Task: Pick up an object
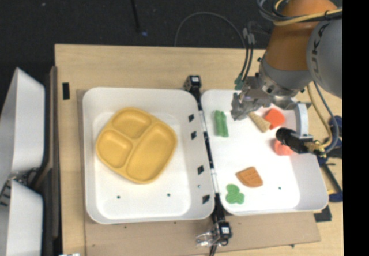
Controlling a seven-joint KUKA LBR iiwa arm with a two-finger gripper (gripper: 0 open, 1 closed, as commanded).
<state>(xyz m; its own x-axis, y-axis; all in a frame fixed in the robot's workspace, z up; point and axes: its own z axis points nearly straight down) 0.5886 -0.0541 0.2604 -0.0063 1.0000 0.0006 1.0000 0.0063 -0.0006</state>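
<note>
- Over the upper part of the right bin (288, 203), the hand (244, 106) is seen lowered from the grey and orange arm (294, 36); whether it is wide or narrow cannot be told, as it is dark and partly masked by the wrist.
- Just beside the hand, a tan wedge-shaped piece (260, 123) is found, with a smooth orange-red piece (274, 116) next to it.
- A green stick-like block (221, 123) is laid upright in the view, left of the hand, close to the bin's inner wall.
- A second orange-red piece (281, 146) is partly covered by a black cable fitting (291, 138).
- Open white floor is left across the bin's middle; lower down, a flat brown ridged piece (249, 177) and a lumpy green piece (234, 194) are placed near the front edge.
- A yellow divided plate (136, 144), glossy, with three compartments, is set in the left bin (98, 203).
- Bare wooden tabletop (115, 64) is seen around both bins.
</note>
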